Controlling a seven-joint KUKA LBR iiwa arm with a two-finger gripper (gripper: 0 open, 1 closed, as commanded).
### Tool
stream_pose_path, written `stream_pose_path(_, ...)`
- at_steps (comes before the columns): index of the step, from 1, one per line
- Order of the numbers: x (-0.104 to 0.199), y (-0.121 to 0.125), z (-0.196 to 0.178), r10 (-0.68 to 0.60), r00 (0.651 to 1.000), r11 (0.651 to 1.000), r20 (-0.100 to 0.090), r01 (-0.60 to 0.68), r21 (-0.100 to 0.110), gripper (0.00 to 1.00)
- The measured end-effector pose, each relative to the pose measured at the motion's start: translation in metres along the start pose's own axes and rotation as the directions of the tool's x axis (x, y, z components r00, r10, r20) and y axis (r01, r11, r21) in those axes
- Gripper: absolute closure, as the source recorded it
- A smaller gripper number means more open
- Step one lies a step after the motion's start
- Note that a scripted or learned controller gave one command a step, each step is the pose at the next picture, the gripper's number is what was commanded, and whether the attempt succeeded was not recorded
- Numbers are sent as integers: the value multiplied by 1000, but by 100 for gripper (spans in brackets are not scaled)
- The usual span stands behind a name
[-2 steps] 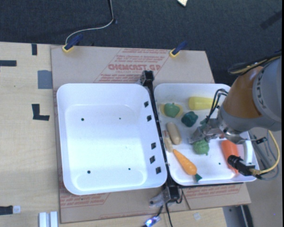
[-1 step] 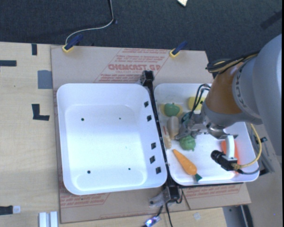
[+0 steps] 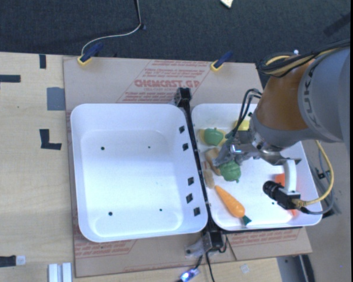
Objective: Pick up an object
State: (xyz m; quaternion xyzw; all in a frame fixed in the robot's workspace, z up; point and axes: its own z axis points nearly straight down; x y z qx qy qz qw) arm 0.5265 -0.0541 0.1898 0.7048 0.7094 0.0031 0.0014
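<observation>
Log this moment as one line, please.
arm: over right bin | gripper: low, by green toy | carrot: lying near front | second green toy: near divider | left bin: untouched | pick: not confirmed

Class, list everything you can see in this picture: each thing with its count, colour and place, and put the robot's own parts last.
bins: two, white, side by side on the bench
carrot: one, orange, right bin, near front
green toys: two, right bin, one under the claw
clips: two, blue and yellow, back edge of the cardboard
cable: one, white, on the dark floor
arm: one, grey with orange band, over the right bin
claw: one, metal, above a green toy
</observation>
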Motion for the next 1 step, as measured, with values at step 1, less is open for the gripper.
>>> stream_pose_path(1, 44, 38, 2, 0, 1000, 1000, 1, 0, 6, 100)
